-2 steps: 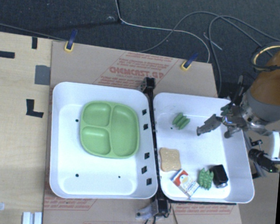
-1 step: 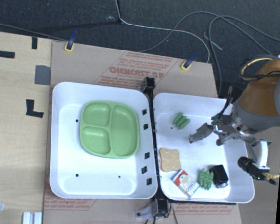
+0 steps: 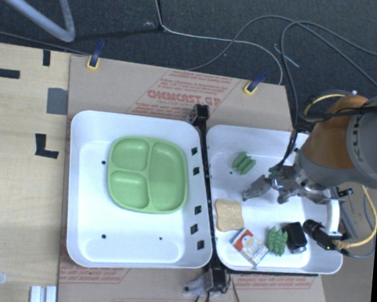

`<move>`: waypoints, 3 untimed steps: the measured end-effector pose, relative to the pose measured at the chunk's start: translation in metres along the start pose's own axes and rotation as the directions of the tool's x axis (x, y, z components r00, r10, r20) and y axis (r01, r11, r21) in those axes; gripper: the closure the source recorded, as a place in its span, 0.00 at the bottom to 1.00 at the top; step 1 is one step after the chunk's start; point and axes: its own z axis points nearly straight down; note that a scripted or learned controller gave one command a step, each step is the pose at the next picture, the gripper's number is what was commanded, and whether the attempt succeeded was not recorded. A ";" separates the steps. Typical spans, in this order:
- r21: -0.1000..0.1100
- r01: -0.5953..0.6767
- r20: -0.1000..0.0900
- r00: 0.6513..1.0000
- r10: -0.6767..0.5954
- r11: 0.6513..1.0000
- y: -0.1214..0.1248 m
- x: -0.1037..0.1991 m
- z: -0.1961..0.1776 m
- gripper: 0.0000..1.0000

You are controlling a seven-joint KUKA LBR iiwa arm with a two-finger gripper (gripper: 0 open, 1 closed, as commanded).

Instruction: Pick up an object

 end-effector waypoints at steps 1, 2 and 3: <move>-0.006 -0.001 0.001 1.000 0.001 1.000 0.001 0.000 0.035 0.00; -0.011 0.001 0.003 1.000 -0.001 1.000 0.002 0.000 0.023 1.00; -0.008 -0.001 0.000 1.000 0.001 1.000 -0.005 -0.001 -0.036 1.00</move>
